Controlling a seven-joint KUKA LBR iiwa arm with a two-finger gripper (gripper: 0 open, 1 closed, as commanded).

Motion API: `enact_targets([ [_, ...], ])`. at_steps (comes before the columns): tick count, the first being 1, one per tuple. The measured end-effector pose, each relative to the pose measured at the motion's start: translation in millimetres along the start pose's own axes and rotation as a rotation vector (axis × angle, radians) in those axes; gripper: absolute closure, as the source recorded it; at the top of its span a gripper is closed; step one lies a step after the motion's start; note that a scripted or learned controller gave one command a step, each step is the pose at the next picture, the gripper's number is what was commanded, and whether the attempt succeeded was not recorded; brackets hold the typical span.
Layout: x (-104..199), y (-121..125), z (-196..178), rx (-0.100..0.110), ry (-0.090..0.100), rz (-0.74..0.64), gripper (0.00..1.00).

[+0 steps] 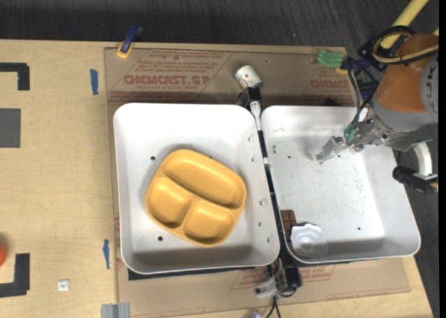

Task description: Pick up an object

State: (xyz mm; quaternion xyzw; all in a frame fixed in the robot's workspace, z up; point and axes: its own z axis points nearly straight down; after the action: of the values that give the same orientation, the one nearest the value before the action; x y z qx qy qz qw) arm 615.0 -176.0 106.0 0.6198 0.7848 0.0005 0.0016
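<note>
Leftward, a glossy yellow three-compartment tray (196, 197) in its bin; claw (327, 150) state beyond telling

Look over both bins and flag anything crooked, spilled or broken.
Nothing looks spilled or broken. The yellow divided tray lies at an angle to the walls of the left bin, not square with them. A small clear lid-like thing sits in the near left corner of the right bin. The end effector hangs over the right bin.
</note>
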Motion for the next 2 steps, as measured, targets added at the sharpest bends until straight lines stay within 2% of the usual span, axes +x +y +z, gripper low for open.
enact_targets([
  [1, 38, -82, 21, 0.003, 0.003, 0.063, 0.0],
  [2, 96, -58, 20, 0.0, 0.002, 0.334, 0.0],
])
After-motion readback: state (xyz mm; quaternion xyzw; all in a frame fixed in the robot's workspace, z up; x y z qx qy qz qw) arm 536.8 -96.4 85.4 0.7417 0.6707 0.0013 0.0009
